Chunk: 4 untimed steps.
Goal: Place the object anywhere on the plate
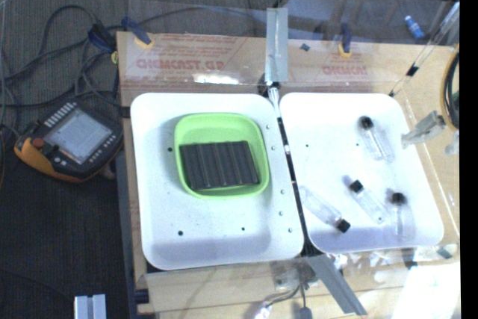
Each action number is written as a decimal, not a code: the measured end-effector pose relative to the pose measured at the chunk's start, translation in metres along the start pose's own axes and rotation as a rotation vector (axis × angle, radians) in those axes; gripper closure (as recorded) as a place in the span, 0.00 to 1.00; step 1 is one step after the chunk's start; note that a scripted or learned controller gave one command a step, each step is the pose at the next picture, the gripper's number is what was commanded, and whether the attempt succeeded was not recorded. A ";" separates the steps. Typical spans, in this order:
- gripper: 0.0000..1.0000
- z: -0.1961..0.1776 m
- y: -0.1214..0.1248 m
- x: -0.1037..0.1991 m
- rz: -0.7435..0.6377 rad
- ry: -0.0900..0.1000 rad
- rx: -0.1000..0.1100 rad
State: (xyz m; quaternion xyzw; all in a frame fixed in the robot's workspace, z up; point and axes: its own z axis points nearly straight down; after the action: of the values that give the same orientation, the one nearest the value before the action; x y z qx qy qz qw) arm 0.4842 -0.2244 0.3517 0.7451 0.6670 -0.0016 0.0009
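Already a dark ribbed object [219, 165] lies centred on the green plate [187, 132]; we cannot tell the tool's state.

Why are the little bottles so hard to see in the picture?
Camera view: the bottles are clear, so against the bright white right bin mostly their black caps stand out; the picture is also a bit soft and grainy. The dark ridged block on the green plate shows easily.
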 end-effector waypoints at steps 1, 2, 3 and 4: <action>0.00 0.000 0.000 0.000 0.000 0.000 0.000; 0.00 0.000 0.000 0.000 0.000 0.000 0.000; 0.00 0.000 0.000 0.000 0.000 0.000 0.000; 0.00 0.000 0.000 0.000 0.000 0.000 0.000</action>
State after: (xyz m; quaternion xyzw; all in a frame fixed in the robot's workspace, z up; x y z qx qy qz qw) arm 0.4841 -0.2245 0.3516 0.7452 0.6669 -0.0018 0.0009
